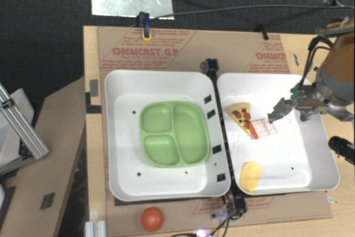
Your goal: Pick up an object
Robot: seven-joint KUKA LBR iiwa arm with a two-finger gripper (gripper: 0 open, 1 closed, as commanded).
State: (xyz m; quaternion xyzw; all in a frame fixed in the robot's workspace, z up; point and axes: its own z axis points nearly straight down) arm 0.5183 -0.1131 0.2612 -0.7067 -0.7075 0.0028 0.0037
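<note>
The right bin [310, 141] holds a toy pizza slice [239, 114], a small red and white packet [260, 129] just below and right of it, and a yellow oval piece [250, 176] near the front rim. My gripper [279, 111] reaches in from the right and hangs over the bin just to the right of the packet. Nothing shows between its tips.
The left bin [119, 119] holds a green divided plate [174, 134]. An orange ball [151, 218] lies on the bench in front of the bins. A black divider with clips [213, 119] runs between the two bins. A metal frame [22, 130] stands at the far left.
</note>
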